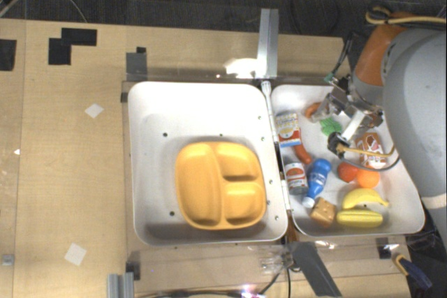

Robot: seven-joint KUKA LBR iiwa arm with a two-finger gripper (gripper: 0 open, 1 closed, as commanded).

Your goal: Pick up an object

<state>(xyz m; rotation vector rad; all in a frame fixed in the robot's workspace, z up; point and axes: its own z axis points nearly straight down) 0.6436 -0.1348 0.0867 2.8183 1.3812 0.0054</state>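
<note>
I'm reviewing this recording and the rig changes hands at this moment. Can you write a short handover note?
Gripper: low over the far part of the right bin. Whether it holds anything cannot be told.
Things: the green piece lies right beside the gripper. The blue bottle, orange and banana lie nearer the front of the same bin. The yellow plate sits in the left bin.
Done: no pick is confirmed.
Left: grasp one thing and lift it.

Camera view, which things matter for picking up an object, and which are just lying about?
Job: end effector, over the right bin; blue bottle, banana, can in it.
Lying about: yellow divided plate in the left bin; black patches on the bench.
</note>
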